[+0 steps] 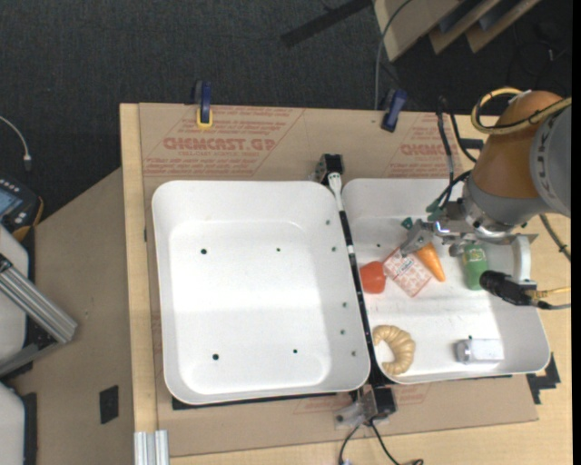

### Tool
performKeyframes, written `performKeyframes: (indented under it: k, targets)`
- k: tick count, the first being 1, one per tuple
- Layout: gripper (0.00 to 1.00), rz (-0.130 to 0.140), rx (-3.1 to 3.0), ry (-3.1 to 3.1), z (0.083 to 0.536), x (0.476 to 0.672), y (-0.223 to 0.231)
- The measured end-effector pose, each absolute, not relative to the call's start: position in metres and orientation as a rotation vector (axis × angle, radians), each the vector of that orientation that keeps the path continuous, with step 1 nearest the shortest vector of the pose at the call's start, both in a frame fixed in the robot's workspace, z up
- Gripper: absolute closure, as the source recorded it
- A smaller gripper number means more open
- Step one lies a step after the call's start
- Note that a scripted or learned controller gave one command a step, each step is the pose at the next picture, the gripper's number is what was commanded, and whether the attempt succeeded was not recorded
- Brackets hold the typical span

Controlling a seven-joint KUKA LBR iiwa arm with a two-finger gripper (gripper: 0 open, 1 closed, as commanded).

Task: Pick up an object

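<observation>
- Gripper (419,242) low in the right bin (508,359), over the packet (406,272) beside the carrot (431,263) — reaching, apparently.
- Next: settle squarely on one item, then lift.

Dark grey carpet (109,54) is running round the bench on the far and left sides. Bench top is wearing a brown cardboard sheet (272,136) with red print along its far edge, two blue clamps (203,102) gripping that edge. Aluminium extrusion (36,295) is angling in at the left edge. Wooden boards (454,27) are sitting at the top right. Lighting is coming across even, no hard shadows.
</observation>
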State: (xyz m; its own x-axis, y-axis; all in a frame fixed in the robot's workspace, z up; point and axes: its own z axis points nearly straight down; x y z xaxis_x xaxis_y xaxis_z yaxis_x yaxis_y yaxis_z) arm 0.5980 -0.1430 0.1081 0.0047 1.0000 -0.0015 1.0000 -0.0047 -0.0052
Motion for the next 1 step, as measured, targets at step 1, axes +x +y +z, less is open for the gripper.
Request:
performKeyframes:
  k: [1]
  targets:
    - [1.00,0.006,-2.218,-2.218,0.1143,0.5995,-0.1393]
